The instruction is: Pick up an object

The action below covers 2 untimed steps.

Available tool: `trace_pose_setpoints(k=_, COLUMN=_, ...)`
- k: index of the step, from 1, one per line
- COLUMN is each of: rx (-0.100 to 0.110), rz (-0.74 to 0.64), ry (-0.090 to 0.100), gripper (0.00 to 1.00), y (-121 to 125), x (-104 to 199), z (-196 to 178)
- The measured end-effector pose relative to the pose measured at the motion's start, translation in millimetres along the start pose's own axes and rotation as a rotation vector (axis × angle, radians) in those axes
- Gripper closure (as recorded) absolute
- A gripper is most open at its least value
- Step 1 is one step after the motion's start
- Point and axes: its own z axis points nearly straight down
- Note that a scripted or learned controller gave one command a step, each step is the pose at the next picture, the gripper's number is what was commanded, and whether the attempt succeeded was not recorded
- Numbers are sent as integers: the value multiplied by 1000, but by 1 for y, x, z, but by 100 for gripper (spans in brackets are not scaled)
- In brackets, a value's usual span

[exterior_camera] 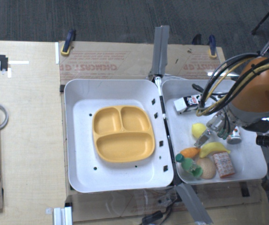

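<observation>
The gripper (204, 138) is low in the right bin (258, 172), just between the lemon (198, 129) and the banana (214, 148); its finger state cannot be told.

Yellows and oranges against white bins

A mustard-yellow divided plate (123, 134) lies in the white left bin (73, 125); the white right bin (261, 170) carries a yellow lemon (198, 129), yellow banana (214, 148), orange carrot (189, 152) with green top, and a red-patterned packet (223, 164).
</observation>
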Motion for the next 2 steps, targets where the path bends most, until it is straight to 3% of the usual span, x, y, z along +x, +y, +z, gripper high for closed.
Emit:
trace_pose_setpoints(k=1, rx=-1, rz=-217, ry=-3, gripper=0, y=3, x=-49, z=-54)
trace_pose_setpoints(k=2, rx=-1, rz=-214, ry=-1, gripper=0, y=-10, x=-35, z=-77)
